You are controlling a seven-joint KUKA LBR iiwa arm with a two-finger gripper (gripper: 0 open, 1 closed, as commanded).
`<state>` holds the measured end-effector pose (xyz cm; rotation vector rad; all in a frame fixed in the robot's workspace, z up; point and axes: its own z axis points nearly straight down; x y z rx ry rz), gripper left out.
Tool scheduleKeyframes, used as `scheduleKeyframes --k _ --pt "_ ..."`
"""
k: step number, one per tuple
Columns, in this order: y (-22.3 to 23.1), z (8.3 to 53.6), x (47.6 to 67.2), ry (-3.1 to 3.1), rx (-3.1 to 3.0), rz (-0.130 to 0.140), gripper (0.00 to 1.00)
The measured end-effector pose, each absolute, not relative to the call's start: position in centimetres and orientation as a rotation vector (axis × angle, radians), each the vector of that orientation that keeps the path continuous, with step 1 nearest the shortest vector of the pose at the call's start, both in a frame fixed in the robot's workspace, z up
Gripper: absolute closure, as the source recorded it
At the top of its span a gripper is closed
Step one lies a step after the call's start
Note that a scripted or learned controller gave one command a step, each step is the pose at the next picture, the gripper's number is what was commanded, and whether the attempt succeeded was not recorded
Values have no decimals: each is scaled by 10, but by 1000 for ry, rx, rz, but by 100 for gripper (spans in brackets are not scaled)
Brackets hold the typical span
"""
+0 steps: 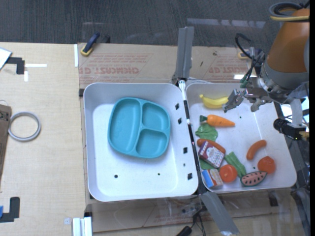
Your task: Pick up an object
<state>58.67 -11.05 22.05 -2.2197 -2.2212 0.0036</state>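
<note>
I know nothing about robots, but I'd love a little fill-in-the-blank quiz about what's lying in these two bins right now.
1. The blue divided plate lies in the ____ bin.
2. The yellow fruit nearest the gripper is a ____.
3. Just below the banana lies an orange ____ with a green top.
4. The watermelon slice lies near the right bin's ____ edge.

Missing words: left; banana; carrot; bottom
</note>
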Motion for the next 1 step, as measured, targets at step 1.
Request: scheduleKeyframes --k 1 --pt "-150 95 583 -2361 -2073 1 0"
